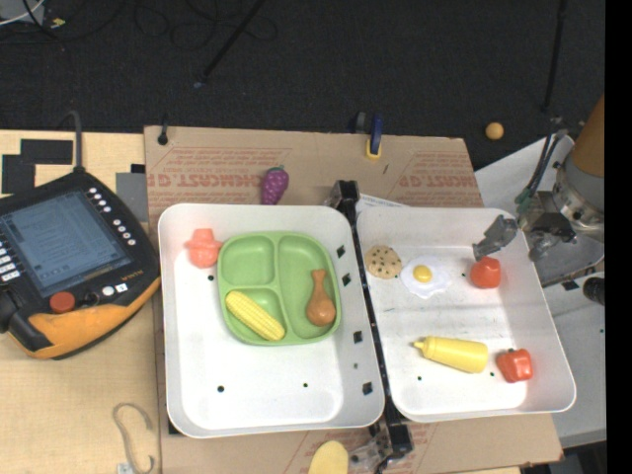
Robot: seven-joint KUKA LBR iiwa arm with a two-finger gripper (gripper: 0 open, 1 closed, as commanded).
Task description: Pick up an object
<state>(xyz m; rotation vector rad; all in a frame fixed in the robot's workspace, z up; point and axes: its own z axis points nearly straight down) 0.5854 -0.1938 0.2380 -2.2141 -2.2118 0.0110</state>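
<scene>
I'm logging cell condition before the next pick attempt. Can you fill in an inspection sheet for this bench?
Surface: two white bins, left bin and right bin, on cardboard.
Job's things: green tray with corn and drumstick; pink toy; cookie, fried egg, tomato, mustard bottle, red pepper.
Clutter: purple grapes; yellow toy.
Claw: claw beside the tomato.
Cables: on the dark floor.
Surroundings: teach pendant.

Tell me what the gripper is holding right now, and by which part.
Cannot be told. The gripper sits just above the red tomato in the right bin, with nothing visibly held.
</scene>
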